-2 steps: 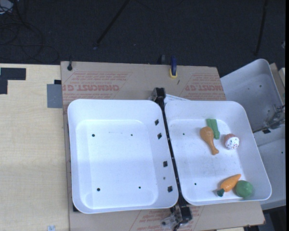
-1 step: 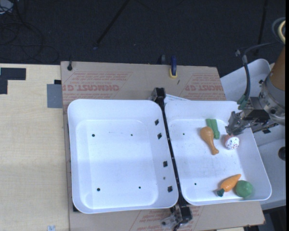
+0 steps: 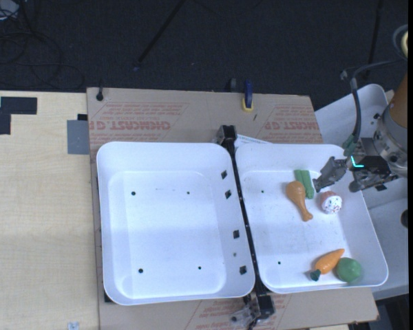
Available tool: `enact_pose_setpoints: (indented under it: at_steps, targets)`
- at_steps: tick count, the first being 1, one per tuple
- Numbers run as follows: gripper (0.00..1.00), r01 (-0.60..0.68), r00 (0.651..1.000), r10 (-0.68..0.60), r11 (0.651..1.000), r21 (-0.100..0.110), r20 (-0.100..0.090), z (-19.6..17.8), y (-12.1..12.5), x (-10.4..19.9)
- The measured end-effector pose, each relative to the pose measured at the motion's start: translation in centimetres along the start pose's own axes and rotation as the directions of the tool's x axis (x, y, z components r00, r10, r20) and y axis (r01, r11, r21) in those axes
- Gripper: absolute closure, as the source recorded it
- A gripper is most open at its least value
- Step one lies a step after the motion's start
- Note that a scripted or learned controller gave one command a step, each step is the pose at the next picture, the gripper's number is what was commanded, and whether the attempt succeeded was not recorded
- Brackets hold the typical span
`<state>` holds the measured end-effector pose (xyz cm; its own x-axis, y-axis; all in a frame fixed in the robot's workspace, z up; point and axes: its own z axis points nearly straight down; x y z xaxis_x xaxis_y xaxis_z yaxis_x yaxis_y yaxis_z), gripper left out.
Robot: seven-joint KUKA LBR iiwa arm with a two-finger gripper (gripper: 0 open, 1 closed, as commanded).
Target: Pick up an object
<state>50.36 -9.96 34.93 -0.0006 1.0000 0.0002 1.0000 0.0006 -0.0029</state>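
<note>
The right bin (image 3: 275, 160) holds several small objects. An orange drumstick-shaped toy (image 3: 299, 199) lies near its middle right, with a green block (image 3: 304, 183) touching its upper end. A white ball with red marks (image 3: 330, 203) sits just right of them. At the front right corner lie an orange carrot (image 3: 328, 262) and a green ball (image 3: 349, 269). My gripper (image 3: 345, 174) hangs over the bin's right side, above and just right of the white ball. Its two dark fingers (image 3: 327, 175) are spread apart with nothing between them.
The left bin (image 3: 110, 184) stands beside the right one, split from it by a black clip-lined divider (image 3: 235, 212). Both rest on a cardboard sheet (image 3: 165, 119) atop the wooden bench. The arm's wrist and cables (image 3: 392, 136) fill the right edge.
</note>
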Motion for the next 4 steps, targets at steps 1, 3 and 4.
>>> enact_pose_setpoints:
  at_steps: [1, 3, 4]
  targets:
    - [0.00, 0.003, 1.000, -0.003, 1.000, -0.004, -0.002, 14.5, 5.3, 2.9]
    - [0.00, 0.004, 1.000, -0.004, 1.000, -0.019, 0.006, -13.4, 14.0, -4.7]
    - [1.00, 0.009, 1.000, -0.009, 1.000, 0.002, 0.001, -13.3, 13.9, -4.5]
